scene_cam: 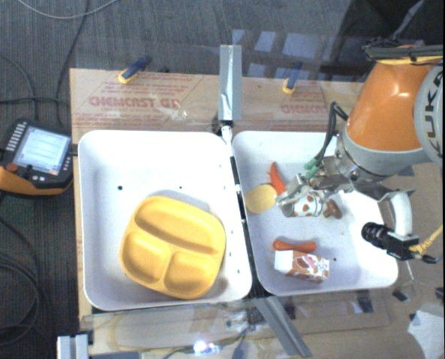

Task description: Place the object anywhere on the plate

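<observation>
Camera view shows my gripper (306,193) over the right bin's (372,275) clutter; whether it grips anything, I cannot tell. My yellow plate (173,247) lies toward eight o'clock

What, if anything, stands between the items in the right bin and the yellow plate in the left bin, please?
Only the raised rims where the two white bins meet separate the right bin's items from the yellow three-compartment plastic plate; nothing lies on the plate.

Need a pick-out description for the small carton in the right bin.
Start at the right white bin, then go to its near edge. The small white-and-brown printed carton lies there on its side, just below a short orange sausage-shaped piece. It is the only boxy, printed item among rounded ones.
</observation>
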Robot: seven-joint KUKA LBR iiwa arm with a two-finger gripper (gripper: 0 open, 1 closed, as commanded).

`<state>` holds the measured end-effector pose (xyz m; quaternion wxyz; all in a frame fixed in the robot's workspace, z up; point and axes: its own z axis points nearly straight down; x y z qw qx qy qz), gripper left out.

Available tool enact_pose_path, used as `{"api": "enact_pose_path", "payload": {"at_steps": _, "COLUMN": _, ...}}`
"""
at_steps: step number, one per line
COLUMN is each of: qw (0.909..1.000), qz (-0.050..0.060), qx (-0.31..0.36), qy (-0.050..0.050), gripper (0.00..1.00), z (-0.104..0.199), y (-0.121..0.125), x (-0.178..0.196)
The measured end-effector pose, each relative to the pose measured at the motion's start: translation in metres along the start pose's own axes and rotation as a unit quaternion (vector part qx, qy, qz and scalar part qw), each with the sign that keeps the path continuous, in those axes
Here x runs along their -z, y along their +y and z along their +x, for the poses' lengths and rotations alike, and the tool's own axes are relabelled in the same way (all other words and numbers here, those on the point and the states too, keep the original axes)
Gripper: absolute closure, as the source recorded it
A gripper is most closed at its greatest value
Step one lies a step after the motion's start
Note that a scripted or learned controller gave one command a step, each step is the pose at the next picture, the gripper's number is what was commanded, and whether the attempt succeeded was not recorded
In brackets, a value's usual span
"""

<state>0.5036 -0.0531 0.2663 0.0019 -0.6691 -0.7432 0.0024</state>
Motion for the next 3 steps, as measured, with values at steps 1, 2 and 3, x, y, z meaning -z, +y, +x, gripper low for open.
{"api": "enact_pose_path", "payload": {"at_steps": 1, "qw": 1.0, "qz": 0.001, "qx": -0.006, "qy": 0.0, "gripper": 1.0, "z": 0.059, "y": 0.029, "x": -0.075}}
{"api": "enact_pose_path", "payload": {"at_steps": 2, "qw": 0.9973, "qz": 0.001, "qx": 0.074, "qy": 0.0, "gripper": 1.0, "z": 0.12, "y": 0.028, "x": -0.074}}
{"api": "enact_pose_path", "payload": {"at_steps": 3, "qw": 0.9973, "qz": 0.001, "qx": 0.074, "qy": 0.0, "gripper": 0.0, "z": 0.121, "y": 0.028, "x": -0.074}}
